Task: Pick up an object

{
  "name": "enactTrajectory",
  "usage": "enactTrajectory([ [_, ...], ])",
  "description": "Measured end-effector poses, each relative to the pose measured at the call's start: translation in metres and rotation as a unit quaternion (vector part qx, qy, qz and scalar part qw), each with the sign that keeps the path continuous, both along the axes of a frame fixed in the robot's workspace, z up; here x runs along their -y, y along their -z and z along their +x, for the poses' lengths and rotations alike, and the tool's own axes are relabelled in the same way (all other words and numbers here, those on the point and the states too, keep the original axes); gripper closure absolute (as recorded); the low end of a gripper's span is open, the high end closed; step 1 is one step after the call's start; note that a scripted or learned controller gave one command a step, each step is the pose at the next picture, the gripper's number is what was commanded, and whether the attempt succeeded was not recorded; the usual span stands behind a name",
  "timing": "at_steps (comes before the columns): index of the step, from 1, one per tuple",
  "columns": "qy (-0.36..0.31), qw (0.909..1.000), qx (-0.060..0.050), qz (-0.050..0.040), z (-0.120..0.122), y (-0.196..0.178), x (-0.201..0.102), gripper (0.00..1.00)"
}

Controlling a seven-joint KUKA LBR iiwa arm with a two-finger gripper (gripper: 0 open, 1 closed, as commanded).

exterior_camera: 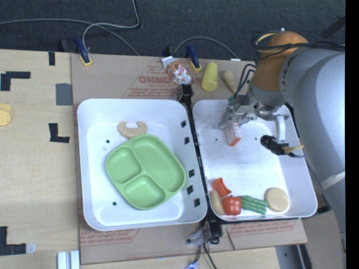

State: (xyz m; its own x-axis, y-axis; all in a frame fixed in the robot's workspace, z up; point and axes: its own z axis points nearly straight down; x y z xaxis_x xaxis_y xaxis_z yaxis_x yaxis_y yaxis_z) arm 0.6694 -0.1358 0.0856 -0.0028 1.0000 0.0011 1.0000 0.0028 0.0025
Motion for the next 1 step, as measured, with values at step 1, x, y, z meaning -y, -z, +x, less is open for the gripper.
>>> enactTrajectory([
  [1, 0.000, 1.0000, -0.002, -0.0002, -0.0675, -0.0987, -0.0925, 1.00],
])
